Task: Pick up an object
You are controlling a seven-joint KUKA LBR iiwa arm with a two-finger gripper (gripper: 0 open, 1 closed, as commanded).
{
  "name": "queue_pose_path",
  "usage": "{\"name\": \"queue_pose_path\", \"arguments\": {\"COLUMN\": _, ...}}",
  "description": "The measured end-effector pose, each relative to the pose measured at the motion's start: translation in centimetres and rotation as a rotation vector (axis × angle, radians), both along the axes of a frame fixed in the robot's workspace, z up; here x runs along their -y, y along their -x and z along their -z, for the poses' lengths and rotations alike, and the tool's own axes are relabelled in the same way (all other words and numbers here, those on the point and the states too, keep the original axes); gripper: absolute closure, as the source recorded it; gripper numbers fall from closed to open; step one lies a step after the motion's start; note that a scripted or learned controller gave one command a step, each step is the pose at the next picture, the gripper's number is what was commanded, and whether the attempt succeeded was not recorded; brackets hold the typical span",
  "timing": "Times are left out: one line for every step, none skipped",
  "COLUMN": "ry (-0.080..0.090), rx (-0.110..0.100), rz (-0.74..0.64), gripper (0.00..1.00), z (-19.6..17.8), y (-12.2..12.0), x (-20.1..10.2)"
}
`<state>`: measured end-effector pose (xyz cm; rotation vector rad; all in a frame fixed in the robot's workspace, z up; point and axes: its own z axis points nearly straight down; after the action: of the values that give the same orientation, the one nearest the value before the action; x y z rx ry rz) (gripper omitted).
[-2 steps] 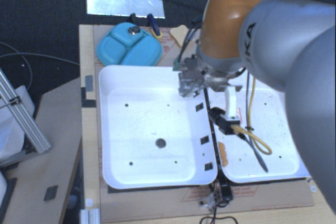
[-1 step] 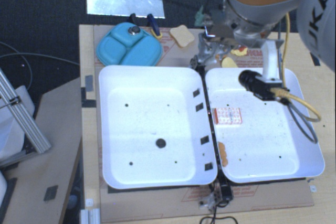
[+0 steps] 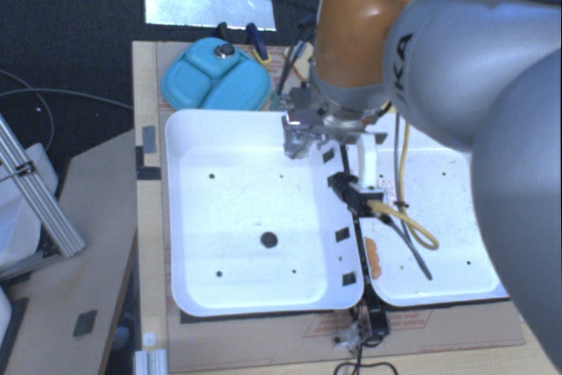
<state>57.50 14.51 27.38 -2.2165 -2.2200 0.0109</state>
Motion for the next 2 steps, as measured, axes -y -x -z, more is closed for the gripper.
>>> {"name": "queue_pose_path", "arguments": {"ry": -0.001, "rx": 0.002, "rz": -0.004, "gripper": 1.00, "z": 8.2, "y": -0.4, "x": -2.7}}
{"name": "queue_pose_path", "arguments": {"ry": 0.000, "rx": -0.009, "rz": 0.001, "gripper": 1.00, "z": 18.2, "y": 9.5, "x": -2.8}}
